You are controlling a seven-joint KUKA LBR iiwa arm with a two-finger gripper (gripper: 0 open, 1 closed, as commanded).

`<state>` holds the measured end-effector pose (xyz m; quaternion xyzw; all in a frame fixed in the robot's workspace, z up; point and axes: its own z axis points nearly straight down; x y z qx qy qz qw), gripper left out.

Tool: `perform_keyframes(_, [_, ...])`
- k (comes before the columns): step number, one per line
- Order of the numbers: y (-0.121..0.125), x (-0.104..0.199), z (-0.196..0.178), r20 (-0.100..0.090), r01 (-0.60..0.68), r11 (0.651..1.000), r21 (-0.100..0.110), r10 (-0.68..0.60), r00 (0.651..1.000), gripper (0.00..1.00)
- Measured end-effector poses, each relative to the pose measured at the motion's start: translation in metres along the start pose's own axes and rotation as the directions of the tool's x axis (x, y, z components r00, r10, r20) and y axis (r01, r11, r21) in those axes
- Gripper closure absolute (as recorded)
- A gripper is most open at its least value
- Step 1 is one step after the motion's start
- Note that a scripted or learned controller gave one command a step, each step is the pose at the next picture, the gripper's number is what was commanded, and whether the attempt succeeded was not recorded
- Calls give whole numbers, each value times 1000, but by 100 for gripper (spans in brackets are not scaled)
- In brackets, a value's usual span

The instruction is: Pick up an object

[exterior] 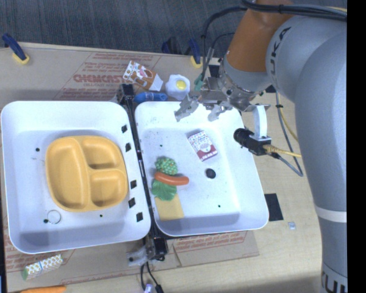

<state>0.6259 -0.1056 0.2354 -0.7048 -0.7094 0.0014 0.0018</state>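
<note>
Toy food stack (168, 185) – yellow slab, green leaf, orange sausage – lies at 7 o'clock in right white bin (247, 212); light, stiff, slippery, pinch sausage crosswise. Small red-white carton (202, 145) mid-bin. Two-finger gripper (200, 110) at 12 o'clock – released, empty.

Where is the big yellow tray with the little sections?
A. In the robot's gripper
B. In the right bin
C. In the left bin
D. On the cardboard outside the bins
C: the yellow tray lies flat in the left bin, while the gripper is over the right bin, away from it.
</note>
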Motion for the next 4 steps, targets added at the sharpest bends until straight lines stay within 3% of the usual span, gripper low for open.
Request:
perform_keyframes(1, [7,-73,104,0,72,997,1,-72,997,0])
perform_keyframes(2, [2,-105,143,0,488,873,-1,-488,873,0])
perform_keyframes(3, [3,-105,133,1,492,870,0,-492,870,100])
perform_keyframes(4, [31,-40,46,3,378,926,-4,-378,926,100])
